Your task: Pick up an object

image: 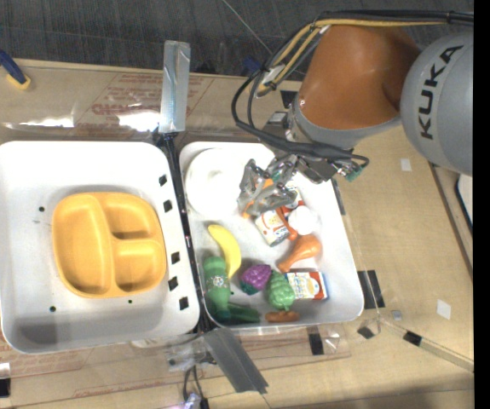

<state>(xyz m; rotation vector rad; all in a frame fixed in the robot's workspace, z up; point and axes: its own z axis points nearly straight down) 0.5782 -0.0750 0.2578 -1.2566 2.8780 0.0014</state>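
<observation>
Right bin [340, 228]: fingers [262, 196] seemingly touching a carton [273, 223].

A yellow tray [108, 244] lay in a white bin [14, 177]; banana [225, 247] yellow, grapes [256, 275] purple, carrot [301, 250] orange.

a robotics lab, by the look of it: a grey kuka arm [415, 66] with loose cabling reaches over a cardboard-covered counter [406, 254], two white bins [6, 228] are taped down side by side, and toy food [262, 267] fills one.
</observation>
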